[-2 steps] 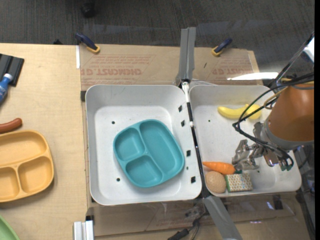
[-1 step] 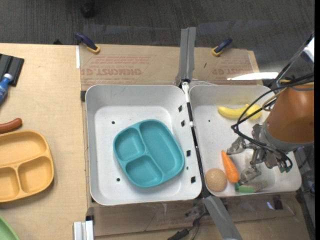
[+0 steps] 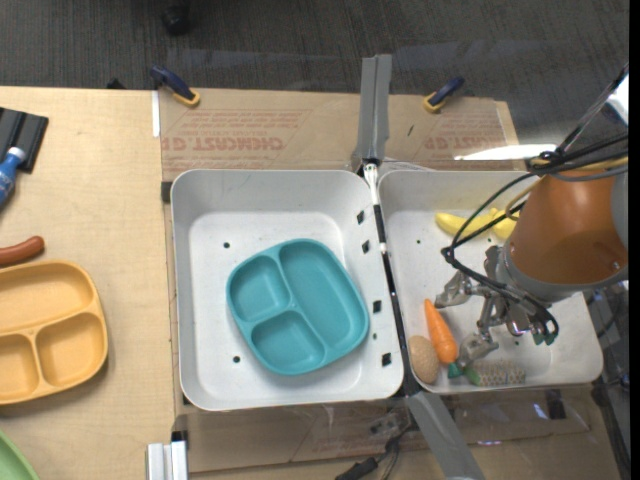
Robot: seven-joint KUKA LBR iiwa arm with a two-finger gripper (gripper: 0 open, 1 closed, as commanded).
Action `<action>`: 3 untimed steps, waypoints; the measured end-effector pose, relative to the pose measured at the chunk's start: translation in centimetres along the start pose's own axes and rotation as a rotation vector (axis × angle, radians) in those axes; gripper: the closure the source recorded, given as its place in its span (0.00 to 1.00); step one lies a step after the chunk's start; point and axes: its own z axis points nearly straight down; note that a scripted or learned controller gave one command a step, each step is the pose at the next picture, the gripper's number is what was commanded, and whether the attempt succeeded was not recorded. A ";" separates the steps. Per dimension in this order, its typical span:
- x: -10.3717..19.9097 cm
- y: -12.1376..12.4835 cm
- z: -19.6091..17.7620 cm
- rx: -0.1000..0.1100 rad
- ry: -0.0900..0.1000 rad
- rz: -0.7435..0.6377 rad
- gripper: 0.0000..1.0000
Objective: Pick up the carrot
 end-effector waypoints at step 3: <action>0.6 1.0 -0.1 0.001 -0.001 -0.701 0.00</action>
